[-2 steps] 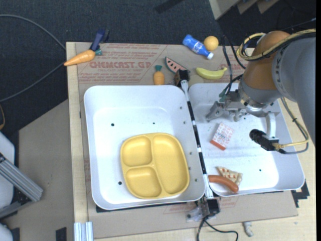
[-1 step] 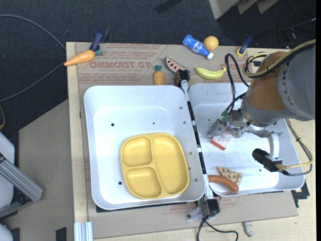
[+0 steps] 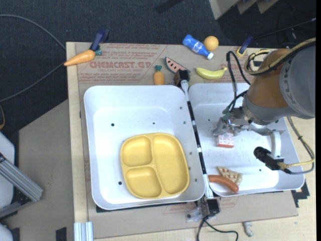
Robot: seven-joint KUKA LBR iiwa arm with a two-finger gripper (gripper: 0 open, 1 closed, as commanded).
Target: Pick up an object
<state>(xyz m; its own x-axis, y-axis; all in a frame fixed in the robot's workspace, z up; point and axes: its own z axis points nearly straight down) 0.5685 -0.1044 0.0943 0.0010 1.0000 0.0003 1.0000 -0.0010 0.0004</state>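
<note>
I have the arm reaching in from three o'clock, its end effector [image 3: 226, 127] lowered into the right bin [image 3: 281, 182] directly above a small red and white packet [image 3: 225, 141], which I take as the pick target. The wrist blocks my view of the fingertips, so I cannot tell their spread or whether anything is gripped. The packet lies flat on the bin floor near its centre, at about six o'clock from the end effector and just beside it; it looks boxy, white on top with a red lower band. A toy sausage [image 3: 223, 183] and a pizza slice [image 3: 229, 174] lie towards six o'clock. The left bin [image 3: 100, 109] carries a yellow divided plate [image 3: 153, 164].
</note>
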